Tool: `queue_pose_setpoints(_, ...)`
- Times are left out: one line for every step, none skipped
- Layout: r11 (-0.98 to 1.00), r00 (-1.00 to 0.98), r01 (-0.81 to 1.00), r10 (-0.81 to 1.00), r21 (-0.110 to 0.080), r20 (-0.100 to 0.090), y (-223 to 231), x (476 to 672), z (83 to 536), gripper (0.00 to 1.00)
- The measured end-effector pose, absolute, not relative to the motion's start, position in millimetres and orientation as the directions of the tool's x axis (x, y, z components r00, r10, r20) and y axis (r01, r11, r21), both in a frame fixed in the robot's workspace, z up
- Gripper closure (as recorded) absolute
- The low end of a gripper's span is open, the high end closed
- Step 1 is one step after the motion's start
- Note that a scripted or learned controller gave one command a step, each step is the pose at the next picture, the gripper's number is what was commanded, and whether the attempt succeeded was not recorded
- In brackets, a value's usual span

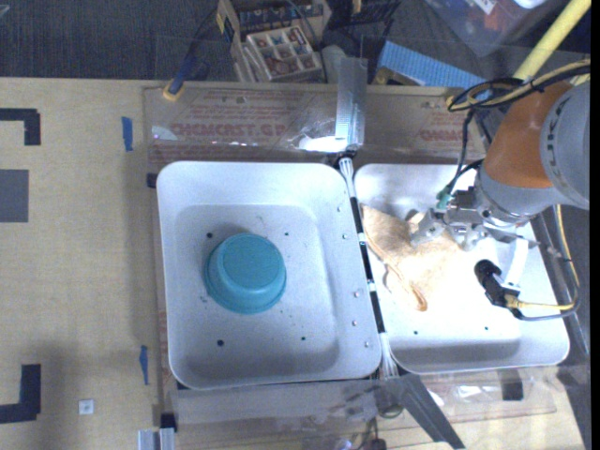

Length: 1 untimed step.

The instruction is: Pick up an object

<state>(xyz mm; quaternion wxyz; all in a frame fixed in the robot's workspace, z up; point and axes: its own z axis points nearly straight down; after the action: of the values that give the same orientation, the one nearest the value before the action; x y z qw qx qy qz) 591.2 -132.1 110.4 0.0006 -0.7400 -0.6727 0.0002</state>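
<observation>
The grey two-finger gripper (433, 227) is hovering over a crumpled tan cloth (412, 259) in the right shallow white bin (544, 345); whether its jaws are released or clenched, I cannot tell. Next: descending and closing squarely on it.

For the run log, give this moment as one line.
gripper: over right bin, at tan item | blue bowl: left bin, untouched

Faint red lettering on the clear plastic sheet (253, 125) behind the bins is too blurred to read.

Wooden crate (275, 40) of small items behind the bench, blue tape (127, 133), yellow pole (557, 26)
</observation>
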Motion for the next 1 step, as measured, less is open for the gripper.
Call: queue_pose_setpoints(-0.046, 0.046, 0.999, 0.999, 0.010, -0.001, -128.5, 633.9, 91.0, 0.00)
